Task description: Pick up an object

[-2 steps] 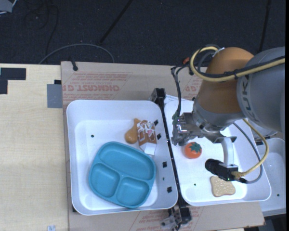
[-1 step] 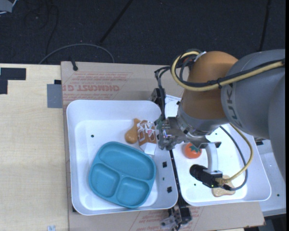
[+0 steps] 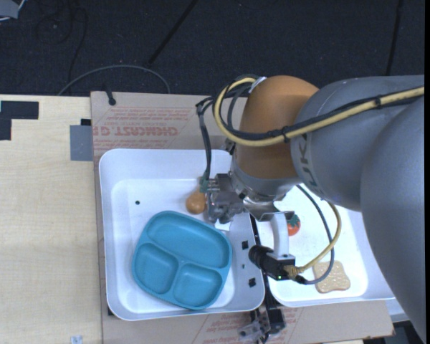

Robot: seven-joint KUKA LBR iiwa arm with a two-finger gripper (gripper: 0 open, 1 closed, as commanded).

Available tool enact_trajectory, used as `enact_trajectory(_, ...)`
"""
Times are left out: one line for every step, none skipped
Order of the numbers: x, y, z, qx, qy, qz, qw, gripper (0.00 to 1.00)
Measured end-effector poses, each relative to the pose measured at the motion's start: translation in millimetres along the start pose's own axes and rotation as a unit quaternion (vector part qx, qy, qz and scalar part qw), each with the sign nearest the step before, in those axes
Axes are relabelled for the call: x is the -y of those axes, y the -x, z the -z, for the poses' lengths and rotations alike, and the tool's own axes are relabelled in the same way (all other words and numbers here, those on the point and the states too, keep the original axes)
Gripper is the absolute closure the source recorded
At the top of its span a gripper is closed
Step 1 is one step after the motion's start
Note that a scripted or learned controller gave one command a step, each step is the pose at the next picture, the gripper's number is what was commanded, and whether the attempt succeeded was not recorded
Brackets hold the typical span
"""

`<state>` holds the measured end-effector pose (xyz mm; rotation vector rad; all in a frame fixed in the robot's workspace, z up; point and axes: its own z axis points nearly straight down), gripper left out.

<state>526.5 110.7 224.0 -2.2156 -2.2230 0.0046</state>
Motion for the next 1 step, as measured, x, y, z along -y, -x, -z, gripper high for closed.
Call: enact_trajectory(0.4,0.8,0.2,0.000,0.000,-0.001,1.0000,0.00)
